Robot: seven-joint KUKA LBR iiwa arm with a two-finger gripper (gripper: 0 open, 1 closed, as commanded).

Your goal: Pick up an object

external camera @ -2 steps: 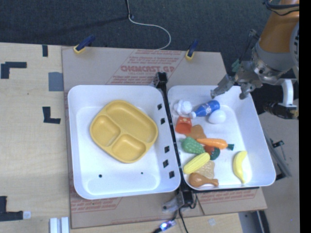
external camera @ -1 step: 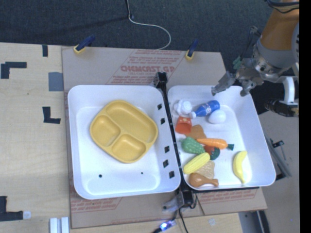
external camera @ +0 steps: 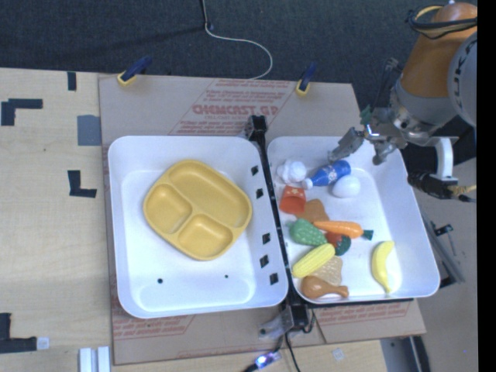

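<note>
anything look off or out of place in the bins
Nothing looks spilled or damaged. The yellow divided plate lies askew, turned diagonally to the walls of the left bin. The toy food is heaped loosely in the right bin, with the banana lying apart near the right wall. The end effector sits over the bin's far edge.

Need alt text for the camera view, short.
A grey and orange arm reaches in from the right, its end effector open above the far side of the right bin, near a blue bottle and holding nothing. That bin holds toy food including a banana, carrot and corn; the left bin holds a yellow divided tray.
</note>
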